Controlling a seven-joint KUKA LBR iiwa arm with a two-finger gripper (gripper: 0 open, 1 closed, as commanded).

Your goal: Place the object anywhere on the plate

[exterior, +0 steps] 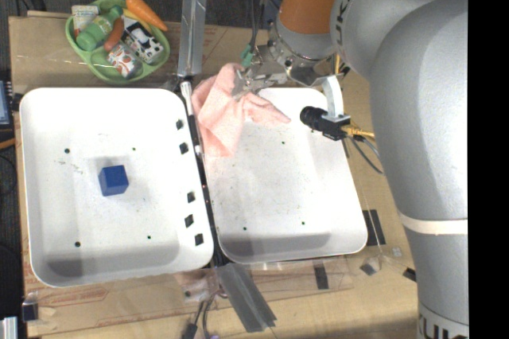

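Pincer (253,83) over right bin (318,234), pink cloth (223,118) beneath

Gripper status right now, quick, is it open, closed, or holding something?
Gripper: closed on the pink cloth, pinching it at the right bin's upper left corner.

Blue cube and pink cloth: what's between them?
In the camera view, bare white floor of the left bin, then the divider where the two bins meet. The blue cube sits in the left bin; the pink cloth drapes over the right bin's top-left corner.

Partial lettering "UKA" on grey arm (398,27).
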